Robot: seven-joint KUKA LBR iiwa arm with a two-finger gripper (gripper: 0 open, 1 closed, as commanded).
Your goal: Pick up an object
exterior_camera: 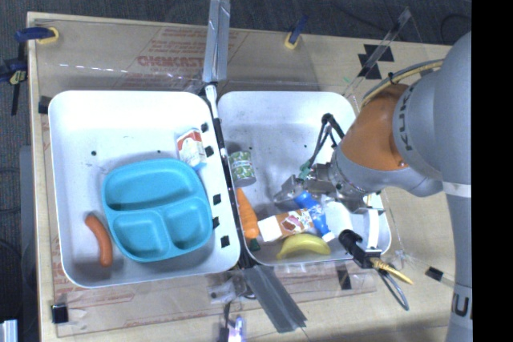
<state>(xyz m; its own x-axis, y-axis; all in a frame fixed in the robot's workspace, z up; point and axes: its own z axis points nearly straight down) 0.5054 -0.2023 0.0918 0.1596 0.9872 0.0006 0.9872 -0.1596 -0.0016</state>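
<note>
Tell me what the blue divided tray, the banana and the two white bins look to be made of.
The blue three-compartment tray looks like moulded plastic: uniform colour, rounded edges, a soft sheen. The yellow banana is smooth and evenly coloured, so it may be a plastic toy, though real fruit cannot be ruled out. The left white bin and right white bin seem glossy plastic, with rounded corners and light reflections.

left bin [64, 124]: tray [156, 208], sausage [100, 239] | right bin [272, 104]: banana [304, 246], carrot [248, 216]
</note>
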